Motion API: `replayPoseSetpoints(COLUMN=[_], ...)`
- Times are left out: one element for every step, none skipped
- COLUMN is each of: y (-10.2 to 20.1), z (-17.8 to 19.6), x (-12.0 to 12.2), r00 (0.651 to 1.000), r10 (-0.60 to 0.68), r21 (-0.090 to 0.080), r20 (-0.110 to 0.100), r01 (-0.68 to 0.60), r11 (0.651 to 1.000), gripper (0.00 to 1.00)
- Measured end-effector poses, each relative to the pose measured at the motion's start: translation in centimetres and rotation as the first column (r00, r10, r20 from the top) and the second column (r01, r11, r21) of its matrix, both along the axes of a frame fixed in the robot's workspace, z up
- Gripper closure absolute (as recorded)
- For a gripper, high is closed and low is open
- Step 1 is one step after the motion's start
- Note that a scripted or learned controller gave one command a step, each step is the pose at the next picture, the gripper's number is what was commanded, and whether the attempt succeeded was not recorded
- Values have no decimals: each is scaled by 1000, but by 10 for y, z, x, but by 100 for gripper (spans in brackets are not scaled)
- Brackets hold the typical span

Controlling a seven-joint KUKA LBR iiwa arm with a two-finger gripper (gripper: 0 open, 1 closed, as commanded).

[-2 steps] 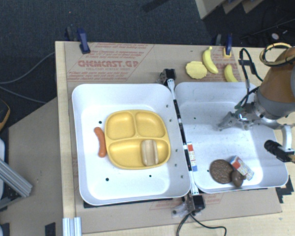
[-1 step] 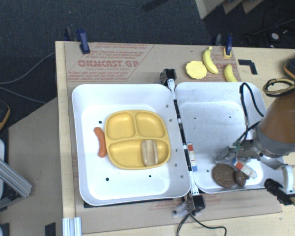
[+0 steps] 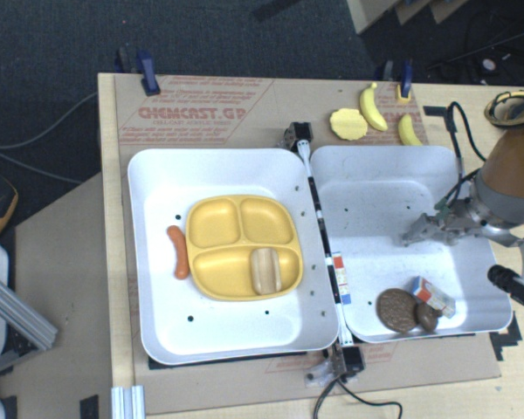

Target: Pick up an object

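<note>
The claw [image 3: 417, 231] hangs over the right bin [image 3: 375, 168] near its right wall, gripping nothing; how wide it stands I cannot tell. A brown round cookie [image 3: 396, 310] and a small packet [image 3: 431, 294] lie at that bin's near right corner, and a yellow divided plate [image 3: 241, 245] with a bread roll [image 3: 264, 271] sits mid left bin.

Dark blue carpet floor [image 3: 61, 33], black cables [image 3: 35, 133], tan wooden bench [image 3: 210, 112]

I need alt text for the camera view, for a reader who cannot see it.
A grey robot arm's end effector reaches from the right over the right white bin, which holds a brown cookie and a small packet. The left bin holds a yellow divided plate with a bread roll and, beside the plate, a sausage.
</note>
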State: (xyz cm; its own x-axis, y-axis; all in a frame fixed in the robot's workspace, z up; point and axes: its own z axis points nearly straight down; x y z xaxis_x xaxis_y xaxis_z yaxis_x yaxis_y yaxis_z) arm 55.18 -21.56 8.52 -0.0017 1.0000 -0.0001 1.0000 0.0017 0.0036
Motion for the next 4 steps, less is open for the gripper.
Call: replayPoseSetpoints(y=[57,60,114,122], z=[-1,1,0,0], x=[-76,57,114,115], r00=[1000,1000,1000,1000], r10=[-1,5,6,0], r21=[6,-4,1,-1], r20=[-12,10,4,-1], r01=[2,-5,-6,0], r11=[1000,1000,1000,1000], gripper=[0,0,0,0])
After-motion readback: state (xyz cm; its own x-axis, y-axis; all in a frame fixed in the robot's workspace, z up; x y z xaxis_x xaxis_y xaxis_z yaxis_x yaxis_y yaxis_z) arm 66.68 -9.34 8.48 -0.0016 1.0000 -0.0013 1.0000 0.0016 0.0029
